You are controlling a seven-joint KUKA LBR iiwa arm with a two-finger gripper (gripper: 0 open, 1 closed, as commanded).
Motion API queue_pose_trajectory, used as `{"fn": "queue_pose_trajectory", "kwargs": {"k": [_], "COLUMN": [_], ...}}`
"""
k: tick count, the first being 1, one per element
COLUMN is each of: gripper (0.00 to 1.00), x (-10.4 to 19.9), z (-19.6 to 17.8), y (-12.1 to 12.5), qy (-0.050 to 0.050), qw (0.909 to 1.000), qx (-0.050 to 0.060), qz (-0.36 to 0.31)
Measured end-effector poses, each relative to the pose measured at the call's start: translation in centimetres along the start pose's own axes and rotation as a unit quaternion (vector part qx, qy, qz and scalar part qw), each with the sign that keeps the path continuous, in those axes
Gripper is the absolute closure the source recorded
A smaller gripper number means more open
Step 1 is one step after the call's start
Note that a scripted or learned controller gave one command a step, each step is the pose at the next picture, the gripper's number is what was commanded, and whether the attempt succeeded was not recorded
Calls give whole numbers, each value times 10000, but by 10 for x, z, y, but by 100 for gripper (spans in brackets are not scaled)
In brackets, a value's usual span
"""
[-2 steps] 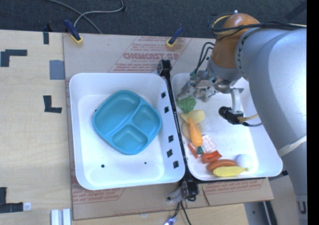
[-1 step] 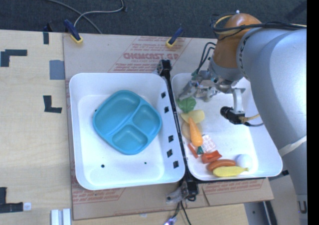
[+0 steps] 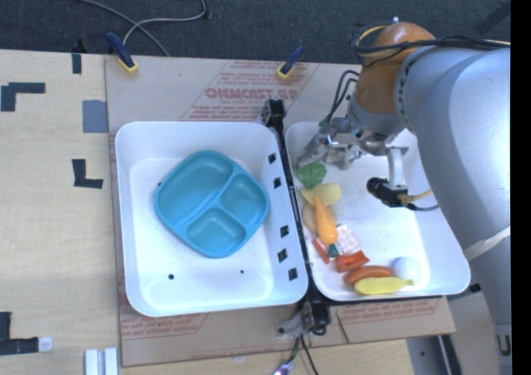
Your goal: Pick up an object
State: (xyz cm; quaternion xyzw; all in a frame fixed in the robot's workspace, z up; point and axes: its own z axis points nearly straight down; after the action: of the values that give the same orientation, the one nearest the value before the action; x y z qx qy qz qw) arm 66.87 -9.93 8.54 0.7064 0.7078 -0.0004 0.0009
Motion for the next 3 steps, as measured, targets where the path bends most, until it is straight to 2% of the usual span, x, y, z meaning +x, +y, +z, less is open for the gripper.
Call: {"fn": "queue_pose_trajectory", "kwargs": {"k": [1, 2, 3], "gripper": [0, 100, 0], "x": [-12, -10, -10], "z": [0, -12, -12], "y": [-5, -4, -4], "qy": [0, 5, 4], "qw": [10000, 10000, 10000], "qx": [-5, -17, -15], "qz": [4, -5, -4]}}
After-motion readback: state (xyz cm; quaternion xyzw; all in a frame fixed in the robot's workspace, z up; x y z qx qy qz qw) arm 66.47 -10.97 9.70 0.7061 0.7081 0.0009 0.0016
